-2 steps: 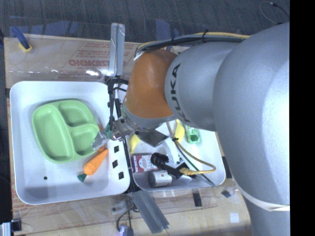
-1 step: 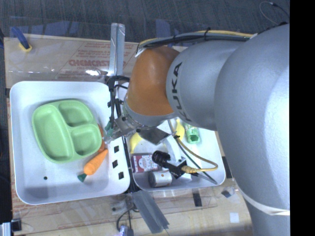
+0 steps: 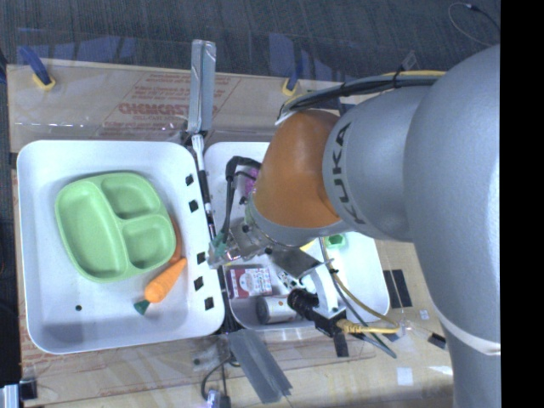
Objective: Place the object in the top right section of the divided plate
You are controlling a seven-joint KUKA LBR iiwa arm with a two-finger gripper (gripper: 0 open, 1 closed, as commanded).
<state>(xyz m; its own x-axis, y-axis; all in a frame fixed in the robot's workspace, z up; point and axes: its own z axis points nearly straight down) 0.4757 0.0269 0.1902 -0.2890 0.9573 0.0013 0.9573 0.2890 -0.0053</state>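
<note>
We see a toy carrot (image 3: pixel 163 282) lying in the left white bin (image 3: pixel 38 253), touching the lower right edge of a green divided plate (image 3: pixel 113 223); none of the plate's three sections holds anything. Right of the plate, the grey arm (image 3: pixel 399 177) with its orange band (image 3: pixel 293 172) hangs over the right bin (image 3: pixel 374 287). Its gripper (image 3: pixel 246 243) is partly hidden, so we cannot tell its state

KUKA, black letters reading sideways | on grey arm (image 3: pixel 399 168) at 3 o'clock || red print on cardboard sheet (image 3: pixel 127 100) at 11 o'clock | unreadable
</note>
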